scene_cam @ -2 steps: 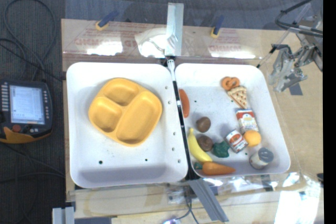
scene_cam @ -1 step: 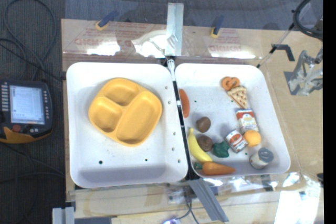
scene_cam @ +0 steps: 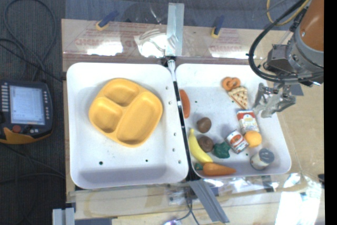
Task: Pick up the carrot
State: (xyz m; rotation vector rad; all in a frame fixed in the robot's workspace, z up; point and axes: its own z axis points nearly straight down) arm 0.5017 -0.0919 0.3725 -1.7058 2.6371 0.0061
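The carrot [scene_cam: 217,169] is orange with a green stub and lies flat against the front wall of the right bin [scene_cam: 210,77], just below a banana [scene_cam: 197,149]. My gripper [scene_cam: 273,101] hangs over that bin's right rim, well behind and to the right of the carrot. Its two silver fingers [scene_cam: 261,97] stand apart, open, with nothing between them. The grey wrist and orange band rise to the upper right.
Around the carrot sit a green broccoli piece [scene_cam: 222,150], two brown lumps [scene_cam: 205,134], two small cans [scene_cam: 242,131], an orange [scene_cam: 253,138] and a grey round thing [scene_cam: 261,158]. A pretzel [scene_cam: 230,82], a waffle wedge [scene_cam: 239,96] and a red sausage [scene_cam: 184,103] lie further back. A yellow divided plate [scene_cam: 125,110] sits in the left bin.
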